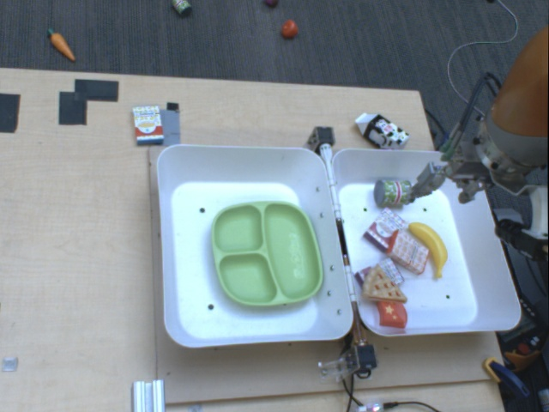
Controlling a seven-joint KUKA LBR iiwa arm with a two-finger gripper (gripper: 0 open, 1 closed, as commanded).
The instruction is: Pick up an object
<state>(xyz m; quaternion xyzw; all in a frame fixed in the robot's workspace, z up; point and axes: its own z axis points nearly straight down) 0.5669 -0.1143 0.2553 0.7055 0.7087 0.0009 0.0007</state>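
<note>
White plastic makes up the two shallow bins set side by side on the pale wooden bench (pixel 77 230). In the left bin (pixel 184 174) lies a light green divided plate (pixel 267 253) with three compartments, sitting about in the middle of the floor. In the right bin (pixel 467 303) the small things are gathered toward its left half: a small green can (pixel 392 193) lies on its side at the far left of the bin floor, a yellow banana (pixel 431 245) lies nearer the middle, and just left of the banana are a red and white packet (pixel 409 252) and a second smaller packet (pixel 385 228), close together. Nearer the front edge sit a wedge-shaped brown piece (pixel 383 285) and a red piece (pixel 393 314) just beside it. From the right the grey arm with its orange band (pixel 525 84) reaches over the far side of the right bin, and the gripper (pixel 427 181) is low beside the can's right end; one finger (pixel 423 184) slants down to touch or nearly touch the can, but I cannot tell whether the fingers are apart or closed on it. On the bench beyond the bins lie a black and white toy (pixel 383 130) and a small printed box (pixel 148 124). On the dark carpet farther off are a toy carrot (pixel 61 45) and a red ball (pixel 289 29).
</note>
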